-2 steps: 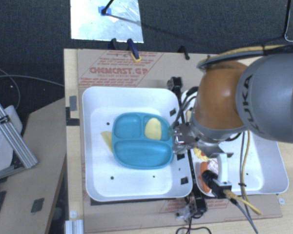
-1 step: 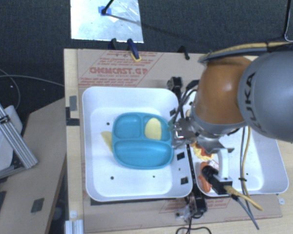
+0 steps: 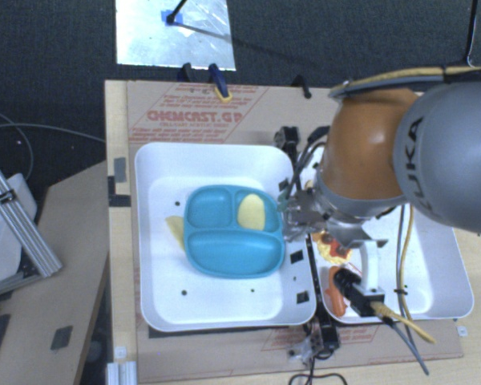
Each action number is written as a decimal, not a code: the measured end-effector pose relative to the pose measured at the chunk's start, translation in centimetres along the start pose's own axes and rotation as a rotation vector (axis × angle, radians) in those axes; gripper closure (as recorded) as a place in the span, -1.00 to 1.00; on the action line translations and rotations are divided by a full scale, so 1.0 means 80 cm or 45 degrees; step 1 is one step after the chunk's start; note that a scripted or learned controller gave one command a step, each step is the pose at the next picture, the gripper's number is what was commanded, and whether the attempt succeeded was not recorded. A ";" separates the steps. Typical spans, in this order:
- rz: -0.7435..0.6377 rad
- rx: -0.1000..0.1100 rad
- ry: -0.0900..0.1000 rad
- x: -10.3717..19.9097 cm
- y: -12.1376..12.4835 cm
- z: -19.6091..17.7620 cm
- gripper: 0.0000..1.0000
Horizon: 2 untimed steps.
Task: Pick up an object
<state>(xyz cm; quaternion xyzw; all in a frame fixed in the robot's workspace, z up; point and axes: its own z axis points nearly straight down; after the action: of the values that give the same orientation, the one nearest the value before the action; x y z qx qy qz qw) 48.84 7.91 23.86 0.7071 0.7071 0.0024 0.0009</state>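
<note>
A blue divided plate (image 3: 224, 235) lies in the left bin (image 3: 156, 175), with a pale yellow oval object (image 3: 251, 211) in its upper right compartment. A yellow piece (image 3: 175, 228) pokes out from under the plate's left edge. My arm (image 3: 385, 151) hangs over the seam between the two bins, and its bulk hides the gripper beneath the wrist. Just under the wrist, in the right bin (image 3: 453, 291), an orange and yellow object (image 3: 334, 251) peeks out.
The two white bins sit on a cardboard sheet (image 3: 192, 111). A shiny foil square (image 3: 174, 21) lies beyond the bench at the top. A metal frame (image 3: 16, 223) stands at the far left.
</note>
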 end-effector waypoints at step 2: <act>-0.013 0.003 0.001 0.028 -0.002 -0.025 1.00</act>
<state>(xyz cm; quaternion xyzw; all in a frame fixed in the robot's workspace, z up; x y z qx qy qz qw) 48.65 10.16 25.89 0.7033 0.7108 0.0017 0.0000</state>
